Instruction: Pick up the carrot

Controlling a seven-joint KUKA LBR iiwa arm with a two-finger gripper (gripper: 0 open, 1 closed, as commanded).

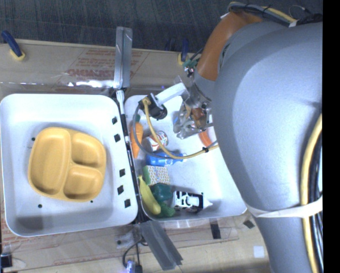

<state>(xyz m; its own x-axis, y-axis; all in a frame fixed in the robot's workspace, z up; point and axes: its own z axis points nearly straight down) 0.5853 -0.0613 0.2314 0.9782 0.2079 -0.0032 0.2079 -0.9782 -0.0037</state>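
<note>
On the left, a yellow plastic divided plate (67, 162) is sitting in the left shallow white bin (16, 209), playing no part here. Moving right, the slim orange carrot (137, 140) is lying lengthwise against the left wall of the right shallow white bin (227, 198), just above a blue packet (158, 160) and a yellow banana-shaped toy (148, 197). It is looking like a light, stiff, smooth toy that may be slipping under pressure; gripping across its thicker middle seems wisest, though the bin wall is crowding one side. Further right, the tool (188, 118) is hovering low over the bin's upper part, near the carrot but apart from it, to its right and slightly above. Whether it is released or clenched I cannot tell.
</note>
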